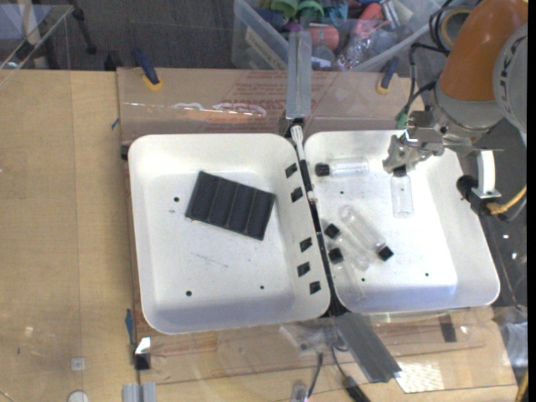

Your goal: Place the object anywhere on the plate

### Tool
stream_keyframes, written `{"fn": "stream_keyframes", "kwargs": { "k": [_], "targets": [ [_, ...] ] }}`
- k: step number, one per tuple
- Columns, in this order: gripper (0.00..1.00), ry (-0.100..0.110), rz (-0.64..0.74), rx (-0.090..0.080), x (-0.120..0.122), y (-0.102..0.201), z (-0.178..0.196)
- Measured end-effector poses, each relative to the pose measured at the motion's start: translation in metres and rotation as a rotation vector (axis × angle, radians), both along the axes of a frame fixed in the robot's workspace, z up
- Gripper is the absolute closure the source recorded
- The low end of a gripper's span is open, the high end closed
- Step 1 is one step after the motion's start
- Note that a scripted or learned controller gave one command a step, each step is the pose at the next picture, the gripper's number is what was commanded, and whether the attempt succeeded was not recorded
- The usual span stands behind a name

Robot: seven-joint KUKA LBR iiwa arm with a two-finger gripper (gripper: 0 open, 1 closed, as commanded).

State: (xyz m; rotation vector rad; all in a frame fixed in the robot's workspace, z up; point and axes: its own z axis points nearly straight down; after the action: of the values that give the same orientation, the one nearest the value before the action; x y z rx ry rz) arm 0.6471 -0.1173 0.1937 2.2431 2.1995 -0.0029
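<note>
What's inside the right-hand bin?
Several clear tubes with black caps lie in the right bin, one near its back wall. The gripper hides a little of the floor.

Grey arm (pixel 502 65), orange band, black cables

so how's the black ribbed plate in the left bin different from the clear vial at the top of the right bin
The black ribbed plate is dark, flat and opaque; the clear vial is see-through and tube-shaped with a black cap. The plate is far larger than the vial. The plate lies at a slant in the left bin; the vial lies roughly level in the right bin. Both rest on bin floors.
</note>
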Motion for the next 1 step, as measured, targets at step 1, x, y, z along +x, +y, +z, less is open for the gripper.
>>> {"fn": "stream_keyframes", "kwargs": {
  "k": [1],
  "targets": [
    [1.0,-0.001,-0.205,0.001,-0.0701,0.0196,0.094]
  ]
}}
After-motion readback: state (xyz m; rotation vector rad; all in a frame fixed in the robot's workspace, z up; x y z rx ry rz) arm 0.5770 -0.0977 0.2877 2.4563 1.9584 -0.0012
